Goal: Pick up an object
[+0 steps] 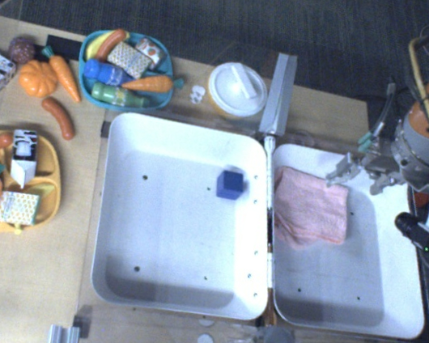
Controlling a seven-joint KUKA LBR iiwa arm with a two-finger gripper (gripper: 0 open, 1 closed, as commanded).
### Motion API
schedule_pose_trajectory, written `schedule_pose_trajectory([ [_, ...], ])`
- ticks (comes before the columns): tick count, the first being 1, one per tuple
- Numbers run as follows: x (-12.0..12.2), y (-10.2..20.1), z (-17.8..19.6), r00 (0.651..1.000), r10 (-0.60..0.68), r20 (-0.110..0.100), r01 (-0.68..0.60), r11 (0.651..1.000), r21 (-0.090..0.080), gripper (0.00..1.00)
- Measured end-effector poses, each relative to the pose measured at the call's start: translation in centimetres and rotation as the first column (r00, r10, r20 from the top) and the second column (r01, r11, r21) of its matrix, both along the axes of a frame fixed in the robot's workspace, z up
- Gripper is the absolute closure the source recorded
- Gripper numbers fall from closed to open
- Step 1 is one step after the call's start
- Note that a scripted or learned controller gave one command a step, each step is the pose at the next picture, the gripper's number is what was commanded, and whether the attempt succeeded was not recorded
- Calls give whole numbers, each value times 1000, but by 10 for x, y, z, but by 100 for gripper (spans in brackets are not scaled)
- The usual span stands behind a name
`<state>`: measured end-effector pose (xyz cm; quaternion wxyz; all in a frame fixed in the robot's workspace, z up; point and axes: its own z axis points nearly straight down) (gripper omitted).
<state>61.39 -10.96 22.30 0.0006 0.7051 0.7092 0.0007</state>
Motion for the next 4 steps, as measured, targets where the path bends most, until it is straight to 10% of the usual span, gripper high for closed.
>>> schedule_pose_trajectory([
  [1, -5, -28, 50, 950, 314, 3, -314, 950, -2, 0],
  [2, -15, -43, -125, 938, 346, 7, -346, 938, -5, 0],
  [4, -2, -34, -118, 982, 186, 2, -186, 982, -1, 0],
])
